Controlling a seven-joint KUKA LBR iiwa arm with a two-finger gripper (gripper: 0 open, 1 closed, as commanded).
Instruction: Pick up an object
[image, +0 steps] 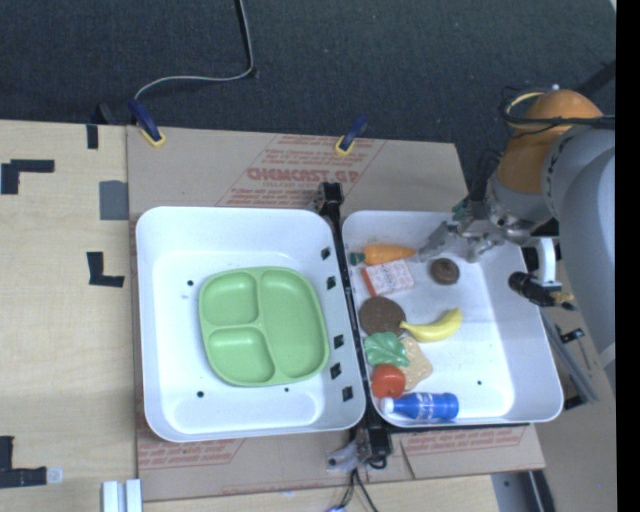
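The right bin (515, 370) holds several toy foods. An orange carrot (386, 254) lies at its back left, with a red-and-white packet (389, 279) just in front of it. Further forward are a dark brown disc (381, 314), a yellow banana (438, 326), a green leafy piece (383, 349), a red tomato (388, 381) and a blue bottle (425, 406). A small brown ball (445, 270) sits alone near the back. My gripper (447, 241) hangs over the bin's back right part, just behind the brown ball, with nothing seen in it.
The left bin (170, 250) holds a green divided plate (265, 325). The black divider (340, 300) between the bins runs close to the carrot and disc. The arm's grey body and orange band (545, 140) stand over the right bin's far right corner.
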